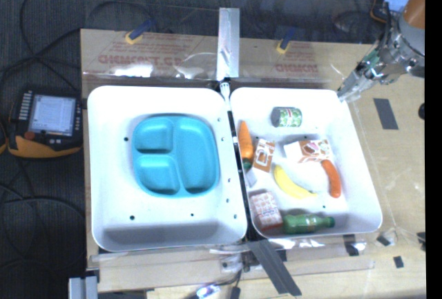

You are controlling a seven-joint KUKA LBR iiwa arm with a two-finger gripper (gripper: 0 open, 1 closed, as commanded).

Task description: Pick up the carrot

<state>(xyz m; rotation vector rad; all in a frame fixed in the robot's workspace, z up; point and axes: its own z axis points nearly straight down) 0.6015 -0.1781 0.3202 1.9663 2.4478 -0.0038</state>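
Here, the bench [290, 59] (pale wood) stands on dark carpet [41, 7].

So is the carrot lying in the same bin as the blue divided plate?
No. The carrot lies along the left wall of the right bin, while the blue plate sits in the left bin.

Both white bins [110, 222] look like smooth moulded plastic with a soft sheen. The blue tray [174, 155] is glossy plastic. The table [394, 159] shows a matt, pale wood-like board, its far strip covered by clear, wrinkled film [173, 63]. The floor [41, 28], far left of the jaws, is rough dark carpet. The carrot [245, 140] has a dull orange skin; the can [286, 117] below-left of the jaws looks metallic; the green bottle [307, 223] shines; the banana [293, 184] is smooth.
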